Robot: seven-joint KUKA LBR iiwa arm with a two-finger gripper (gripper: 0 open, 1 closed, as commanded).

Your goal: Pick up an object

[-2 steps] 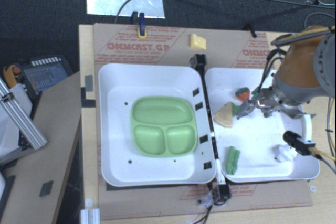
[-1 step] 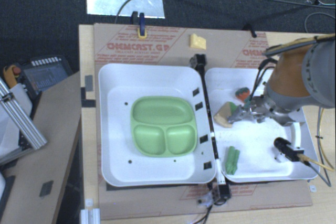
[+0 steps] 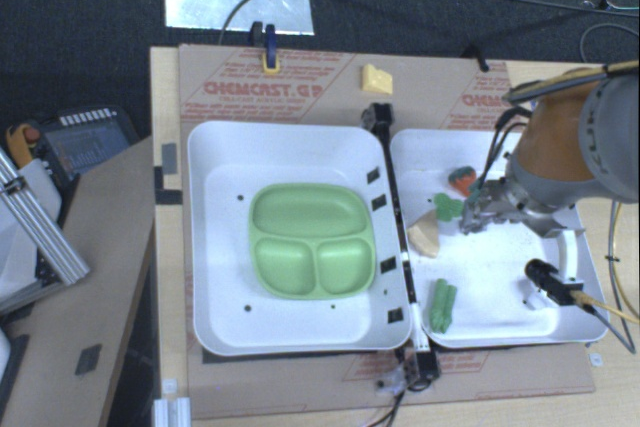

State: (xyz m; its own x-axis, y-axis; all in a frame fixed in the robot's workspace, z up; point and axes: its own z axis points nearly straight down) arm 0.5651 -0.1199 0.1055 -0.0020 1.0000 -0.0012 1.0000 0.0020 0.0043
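Note:
In the right bin [image 3: 500, 315] lie several small things. An orange and green piece [image 3: 461, 180] sits near the bin's far left, with a small green piece [image 3: 447, 208] just below it. A beige wedge [image 3: 425, 236] rests against the left wall, and a green ridged piece [image 3: 441, 305] lies near the front left corner. My gripper [image 3: 478, 216] hangs low over the bin's left half, right beside the small green piece and below the orange one. Nothing shows between its fingers.
The left bin [image 3: 215, 175] holds a green divided plate [image 3: 308, 240]. A yellow block [image 3: 377, 78] lies on the cardboard behind the bins. The grey and orange arm [image 3: 570, 150] covers the right bin's far right corner.

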